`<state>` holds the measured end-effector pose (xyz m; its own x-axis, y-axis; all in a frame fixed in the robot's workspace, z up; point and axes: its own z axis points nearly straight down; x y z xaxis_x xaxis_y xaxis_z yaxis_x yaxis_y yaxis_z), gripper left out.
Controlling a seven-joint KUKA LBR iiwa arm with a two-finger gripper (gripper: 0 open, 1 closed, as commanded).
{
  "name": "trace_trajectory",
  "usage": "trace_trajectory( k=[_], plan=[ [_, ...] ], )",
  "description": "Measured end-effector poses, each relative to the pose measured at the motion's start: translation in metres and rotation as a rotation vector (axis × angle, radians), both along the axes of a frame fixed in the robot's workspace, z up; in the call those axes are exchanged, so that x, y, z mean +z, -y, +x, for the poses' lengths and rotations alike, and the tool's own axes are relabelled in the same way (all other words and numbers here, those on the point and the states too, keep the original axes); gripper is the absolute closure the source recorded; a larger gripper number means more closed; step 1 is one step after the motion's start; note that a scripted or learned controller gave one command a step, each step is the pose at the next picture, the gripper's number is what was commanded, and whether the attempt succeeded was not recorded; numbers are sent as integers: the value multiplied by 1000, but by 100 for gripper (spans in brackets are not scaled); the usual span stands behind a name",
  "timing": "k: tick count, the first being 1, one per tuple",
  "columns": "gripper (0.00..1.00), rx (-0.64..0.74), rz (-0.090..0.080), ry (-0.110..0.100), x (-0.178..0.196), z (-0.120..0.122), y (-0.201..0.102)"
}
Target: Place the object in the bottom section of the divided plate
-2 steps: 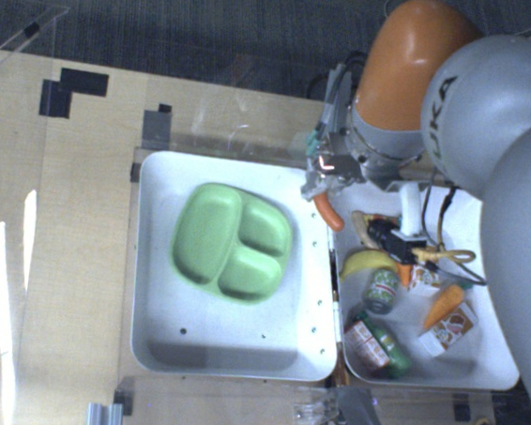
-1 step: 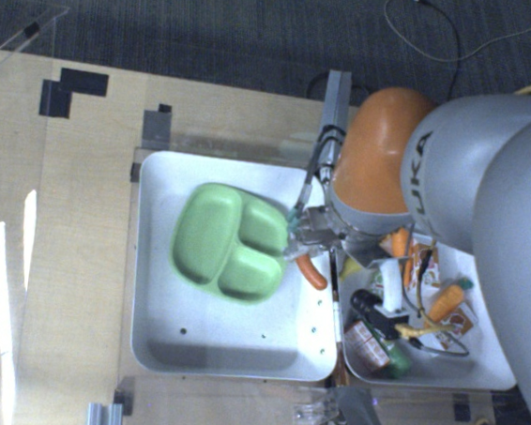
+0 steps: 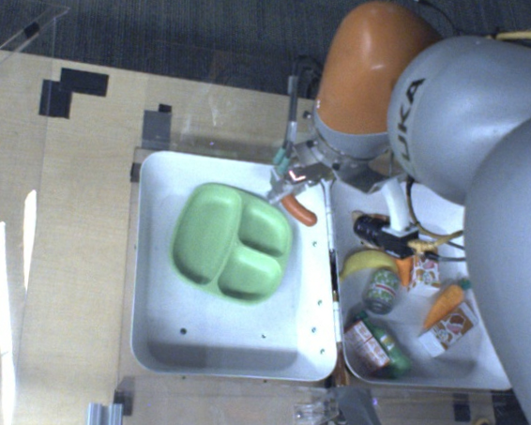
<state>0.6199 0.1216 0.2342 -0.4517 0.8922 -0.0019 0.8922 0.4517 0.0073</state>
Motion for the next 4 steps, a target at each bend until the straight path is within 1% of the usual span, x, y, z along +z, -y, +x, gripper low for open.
trace_trajectory(
  k=[1,2,3,4],
  plan=[
    [100,-88,1,-3,-41,-16,6],
    [100,119,-1,0,-6,11,-23],
    [100,139,-1,-3,-31,-37,7],
    [100,88,0,0,-7,3,-27]
  ],
)
